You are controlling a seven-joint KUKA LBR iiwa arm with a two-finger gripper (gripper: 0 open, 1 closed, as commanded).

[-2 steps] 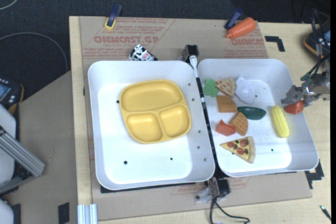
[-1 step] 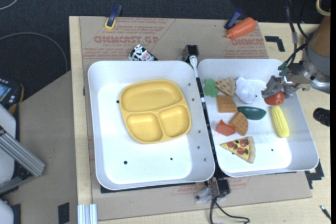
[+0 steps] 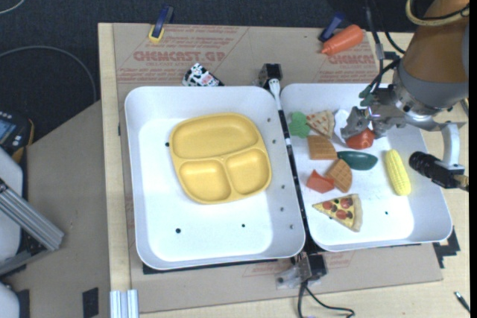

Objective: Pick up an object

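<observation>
My gripper (image 3: pixel 357 124) hangs over the back middle of the right bin (image 3: pixel 425 223), reaching in from the right. A small red toy piece (image 3: pixel 361 139) lies directly under its tip, and I cannot tell whether it is gripped. Close by in the same bin are a dark green oval piece (image 3: pixel 359 159), a yellow corn cob (image 3: pixel 396 172), a tan bread square (image 3: pixel 322 148), a tan wedge (image 3: pixel 322 121), a green block (image 3: pixel 298 123), a red chunk (image 3: pixel 320 181), a brown wedge (image 3: pixel 341 175) and a pizza slice (image 3: pixel 341 209).
The left bin (image 3: pixel 149 220) holds a yellow divided plate (image 3: pixel 220 158). On the bench behind the bins lie an orange carrot (image 3: pixel 343 39), a black-and-white item (image 3: pixel 201 76) and a blue-and-yellow clip (image 3: pixel 159 24). A black clamp (image 3: pixel 271 75) sits between the bins.
</observation>
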